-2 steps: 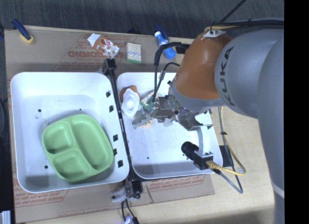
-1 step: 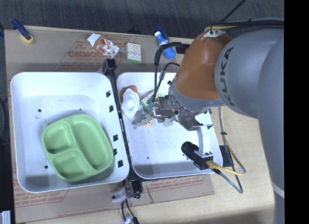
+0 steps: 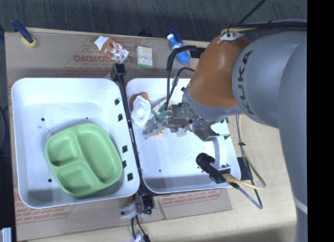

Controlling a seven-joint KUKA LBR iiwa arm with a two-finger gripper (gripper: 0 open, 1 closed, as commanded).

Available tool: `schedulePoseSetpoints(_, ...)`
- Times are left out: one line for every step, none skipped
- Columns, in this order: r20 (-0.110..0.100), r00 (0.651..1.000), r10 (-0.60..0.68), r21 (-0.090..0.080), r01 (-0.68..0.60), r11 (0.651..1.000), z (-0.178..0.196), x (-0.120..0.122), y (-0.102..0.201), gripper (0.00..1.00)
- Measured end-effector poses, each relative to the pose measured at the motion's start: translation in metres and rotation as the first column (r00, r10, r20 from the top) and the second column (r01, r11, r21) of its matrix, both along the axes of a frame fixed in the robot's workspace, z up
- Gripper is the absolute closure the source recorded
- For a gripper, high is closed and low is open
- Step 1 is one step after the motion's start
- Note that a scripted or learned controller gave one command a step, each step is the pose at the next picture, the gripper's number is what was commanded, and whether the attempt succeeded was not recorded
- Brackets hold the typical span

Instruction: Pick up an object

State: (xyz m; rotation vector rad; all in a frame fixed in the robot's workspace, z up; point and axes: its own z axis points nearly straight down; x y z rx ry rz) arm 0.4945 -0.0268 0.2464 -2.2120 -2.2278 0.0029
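White plastic marks the right bin point(image 3: 172, 181), where the gripper point(image 3: 168, 118) hangs over the small cluttered objects point(image 3: 142, 111) at its upper left, apparently mid-reach; I cannot tell its grip state.

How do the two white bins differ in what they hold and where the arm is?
The left bin holds one green divided plate, lying flat toward its front; the right bin holds a small cluster of items against its left wall. The arm hangs over the right bin, with the pincer down by that cluster; the left bin has no arm above it. Both are shallow, white and sit side by side.
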Motion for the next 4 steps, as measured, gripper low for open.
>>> schedulePoseSetpoints(0.000,1.000,0.000,0.000,0.000,1.000,0.0000,0.0000,0.0000,0.00)
schedulePoseSetpoints(0.000,1.000,0.000,0.000,0.000,1.000,0.0000,0.0000,0.0000,0.00)
schedulePoseSetpoints(0.000,1.000,0.000,0.000,0.000,1.000,0.0000,0.0000,0.0000,0.00)
schedulePoseSetpoints(0.000,1.000,0.000,0.000,0.000,1.000,0.0000,0.0000,0.0000,0.00)
